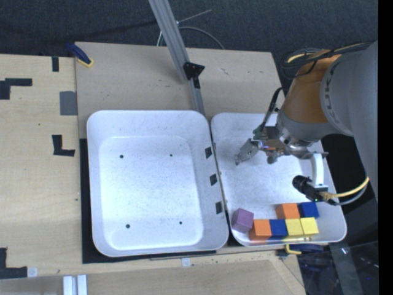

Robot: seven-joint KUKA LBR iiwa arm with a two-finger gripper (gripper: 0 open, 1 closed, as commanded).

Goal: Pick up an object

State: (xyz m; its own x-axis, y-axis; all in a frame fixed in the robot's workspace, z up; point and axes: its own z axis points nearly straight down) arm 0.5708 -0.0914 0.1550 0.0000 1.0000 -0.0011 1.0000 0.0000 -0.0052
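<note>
Jaws stand apart with nothing between them, over the right bin (245, 128); coloured blocks (288, 220) and a purple block (244, 219) lie below them.

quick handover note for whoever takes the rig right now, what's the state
Gripper: over the upper middle of the right bin, holding nothing; jaws look spread.
Blocks: bunched along the right bin's near edge: purple, two orange, two blue, two yellow.
Left bin: no blocks in it.
Done: nothing picked yet.
Left: move down to the blocks, grasp one, lift.
</note>
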